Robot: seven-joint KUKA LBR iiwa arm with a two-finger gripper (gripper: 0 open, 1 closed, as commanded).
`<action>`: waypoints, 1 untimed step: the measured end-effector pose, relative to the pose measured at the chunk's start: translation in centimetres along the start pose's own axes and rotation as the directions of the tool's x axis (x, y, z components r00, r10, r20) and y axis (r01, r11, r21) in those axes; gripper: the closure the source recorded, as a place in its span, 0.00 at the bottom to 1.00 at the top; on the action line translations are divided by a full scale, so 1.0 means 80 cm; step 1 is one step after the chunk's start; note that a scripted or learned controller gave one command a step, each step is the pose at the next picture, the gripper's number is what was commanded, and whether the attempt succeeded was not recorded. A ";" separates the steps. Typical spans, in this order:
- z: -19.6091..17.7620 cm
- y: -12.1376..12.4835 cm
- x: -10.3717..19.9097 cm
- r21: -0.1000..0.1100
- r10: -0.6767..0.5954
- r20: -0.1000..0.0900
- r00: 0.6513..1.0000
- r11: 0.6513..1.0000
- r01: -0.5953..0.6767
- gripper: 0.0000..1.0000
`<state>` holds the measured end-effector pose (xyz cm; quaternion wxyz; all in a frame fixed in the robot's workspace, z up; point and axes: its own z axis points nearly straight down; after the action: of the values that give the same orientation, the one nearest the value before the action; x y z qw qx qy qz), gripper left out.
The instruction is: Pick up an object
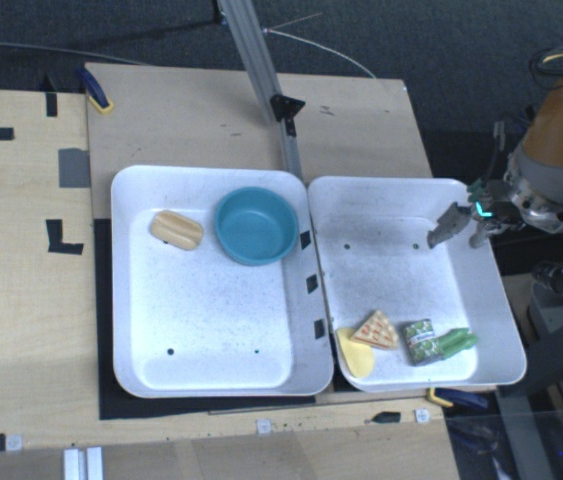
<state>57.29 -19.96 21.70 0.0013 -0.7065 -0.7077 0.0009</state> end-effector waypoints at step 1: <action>-0.001 0.001 0.000 -0.001 0.000 0.000 1.000 1.000 0.000 0.00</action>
<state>57.33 -19.96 21.77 0.0007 -0.7064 -0.7078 0.0005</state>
